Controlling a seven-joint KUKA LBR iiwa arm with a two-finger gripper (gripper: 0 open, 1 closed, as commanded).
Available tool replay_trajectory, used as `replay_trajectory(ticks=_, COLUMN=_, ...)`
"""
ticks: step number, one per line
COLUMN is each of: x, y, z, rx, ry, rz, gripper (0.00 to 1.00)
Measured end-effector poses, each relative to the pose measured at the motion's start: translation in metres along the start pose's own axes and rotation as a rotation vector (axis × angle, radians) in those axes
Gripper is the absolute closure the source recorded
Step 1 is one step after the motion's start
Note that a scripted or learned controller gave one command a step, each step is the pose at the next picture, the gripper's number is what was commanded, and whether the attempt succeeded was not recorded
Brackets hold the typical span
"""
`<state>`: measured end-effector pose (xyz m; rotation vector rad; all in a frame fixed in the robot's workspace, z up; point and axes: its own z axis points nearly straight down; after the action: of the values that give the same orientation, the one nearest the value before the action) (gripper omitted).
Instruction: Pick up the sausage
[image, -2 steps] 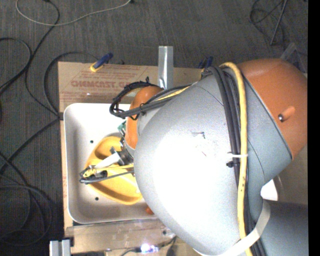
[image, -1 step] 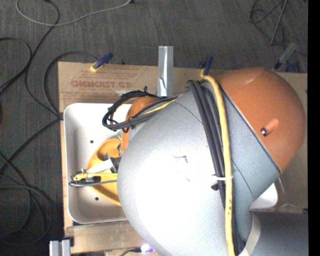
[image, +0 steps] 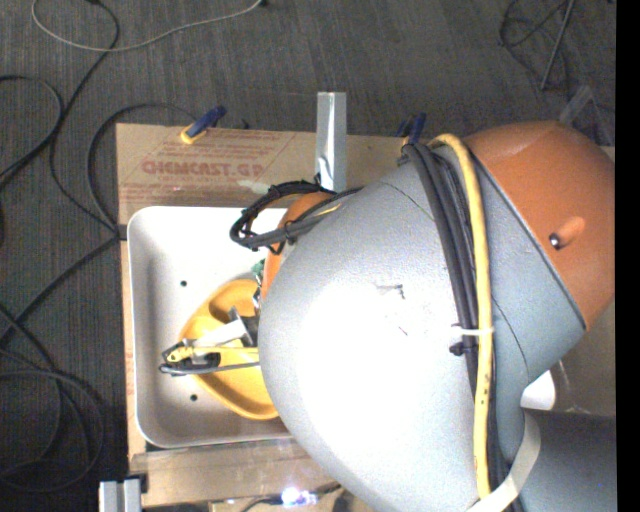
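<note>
Camera view, looking down at a slant: a large rounded grey robot arm shell (image: 400, 340) with an orange dome-shaped joint cover (image: 545, 200) takes up the middle and right of the picture and covers much of the bench below it. A shallow white plastic bin (image: 160, 260) sits on a brown cardboard sheet (image: 200, 165) to the left. From under the arm's left edge a slim dark part pokes leftward over the bin floor; this is judged to be the end of the pincer (image: 185, 358), though it is thin and partly hidden. Whether the pincer is spread, pressed together or pinching anything cannot be told. Directly behind and beneath the pincer lies a rounded yellow plastic object (image: 228, 305), touching or nearly touching it, with its right part under the arm. Further back from the pincer, a black cable loop (image: 262, 215) curls at the arm's edge around a small patch of orange (image: 305, 208). Where the sausage lies cannot be told, nor can its long axis. Since direction from pincer to sausage is what the pick-up turns on, that relation stays unknown.
</note>
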<state>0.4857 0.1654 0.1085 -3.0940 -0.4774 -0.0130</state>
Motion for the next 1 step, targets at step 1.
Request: replay_trajectory(ticks=1, x=-0.033, y=0.0984, z=-0.0756, rx=-0.013, ry=-0.015, rz=0.052, gripper=0.0)
